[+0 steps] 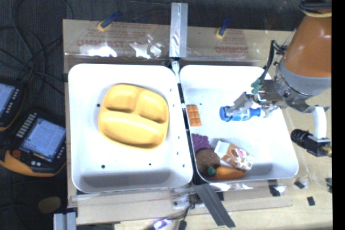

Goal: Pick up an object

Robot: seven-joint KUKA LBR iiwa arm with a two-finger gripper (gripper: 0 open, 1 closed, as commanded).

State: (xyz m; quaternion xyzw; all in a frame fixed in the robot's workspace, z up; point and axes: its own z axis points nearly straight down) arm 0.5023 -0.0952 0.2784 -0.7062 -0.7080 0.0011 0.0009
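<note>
- Currently we record the gripper [257, 99] at the right of the frame, low over the right bin [280, 140], below the arm's orange band [312, 48].
- Jaws: we cannot tell how far apart they stand; the fingers are too small and dark against the wrist to read.
- Blue and white bottle [241, 113]: lying on its side in the middle of the right bin, its right end just under the gripper. We cannot tell whether the two touch.
- Orange block [193, 115]: at the right bin's left wall, beside the divider.
- Purple piece [200, 141]: below the orange block, near the same wall.
- Brown round item [207, 159]: lower left corner of the right bin, touching the purple piece.
- Carrot [227, 173]: along the bin's lower edge, just beside the brown item.
- White and red packet [235, 155]: above the carrot, tilted.
- Yellow sectioned tray [133, 115]: centre of the left bin [86, 169], well apart from everything else.
</note>
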